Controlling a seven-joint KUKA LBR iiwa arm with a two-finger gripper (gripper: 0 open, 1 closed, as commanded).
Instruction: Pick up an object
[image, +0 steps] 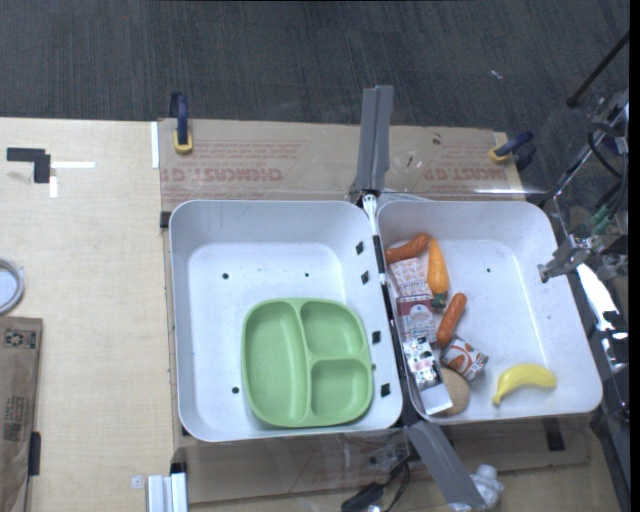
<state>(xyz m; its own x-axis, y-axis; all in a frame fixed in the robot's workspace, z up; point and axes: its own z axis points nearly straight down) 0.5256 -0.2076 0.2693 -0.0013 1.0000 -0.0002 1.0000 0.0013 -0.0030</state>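
A banana (524, 381) is observed in the right bin (520, 262); the gripper's position and state cannot be determined.

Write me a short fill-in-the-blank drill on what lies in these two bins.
1. The green divided plate lies in the ____ bin.
2. The banana lies near the right bin's front ____ corner.
3. The plate has ____ compartments.
4. The carrots are coloured ____.

Missing words: left; right; three; orange
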